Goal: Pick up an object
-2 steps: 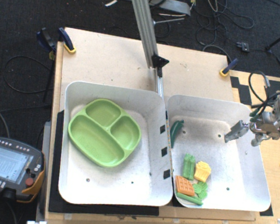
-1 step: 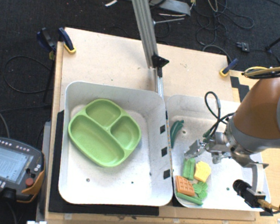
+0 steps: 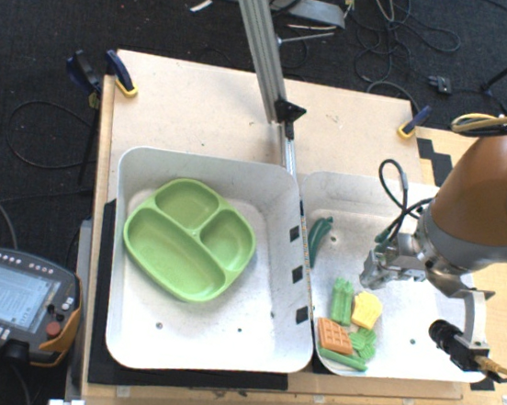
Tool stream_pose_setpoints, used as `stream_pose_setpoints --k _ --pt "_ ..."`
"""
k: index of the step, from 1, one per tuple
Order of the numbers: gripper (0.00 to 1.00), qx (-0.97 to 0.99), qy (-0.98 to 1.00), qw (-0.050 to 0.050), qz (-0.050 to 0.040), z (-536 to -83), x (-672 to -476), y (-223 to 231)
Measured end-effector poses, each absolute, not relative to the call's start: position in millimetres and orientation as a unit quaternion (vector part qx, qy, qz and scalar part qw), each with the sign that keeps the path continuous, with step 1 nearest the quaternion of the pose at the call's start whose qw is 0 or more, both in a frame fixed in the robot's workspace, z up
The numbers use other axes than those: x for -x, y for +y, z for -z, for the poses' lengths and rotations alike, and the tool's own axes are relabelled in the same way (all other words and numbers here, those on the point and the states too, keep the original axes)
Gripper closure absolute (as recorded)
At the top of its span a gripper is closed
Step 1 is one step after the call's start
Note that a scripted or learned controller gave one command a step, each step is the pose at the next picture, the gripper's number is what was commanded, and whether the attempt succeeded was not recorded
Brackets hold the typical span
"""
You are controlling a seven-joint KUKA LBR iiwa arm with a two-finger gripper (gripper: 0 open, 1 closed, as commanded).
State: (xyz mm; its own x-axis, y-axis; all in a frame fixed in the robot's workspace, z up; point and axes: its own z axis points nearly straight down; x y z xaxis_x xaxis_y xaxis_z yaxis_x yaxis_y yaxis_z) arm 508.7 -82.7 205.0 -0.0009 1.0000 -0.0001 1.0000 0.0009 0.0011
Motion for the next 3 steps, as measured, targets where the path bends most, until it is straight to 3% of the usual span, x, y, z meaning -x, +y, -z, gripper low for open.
stream_pose_setpoints --k 1,2,3 --pt "1.0 -0.704 0.71 -0.002 -0.0002 -194 -513.1 -18" --pt "1.0 -0.709 0.705 0.003 0.0 -195 -578.7 -85" --pt "1.0 -0.706 0.708 0.001 -0.0004 -195 -591.4 -82"
